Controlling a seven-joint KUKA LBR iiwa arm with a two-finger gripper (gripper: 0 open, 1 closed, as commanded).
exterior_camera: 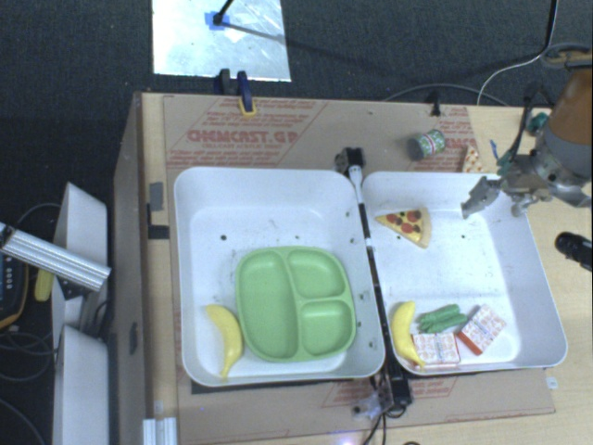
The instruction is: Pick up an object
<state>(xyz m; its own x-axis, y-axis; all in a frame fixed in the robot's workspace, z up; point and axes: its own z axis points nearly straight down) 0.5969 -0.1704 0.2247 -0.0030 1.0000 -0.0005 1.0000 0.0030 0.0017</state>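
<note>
My gripper hangs over the far right corner of the right bin, and I judge its fingers spread apart with nothing between them. The pizza slice is the nearest thing to take: it lies to the gripper's left and a little nearer the camera, close beside the divider between the bins, its tip pointing away from that divider toward the bin's middle.

Green plate, yellow bananas
</note>
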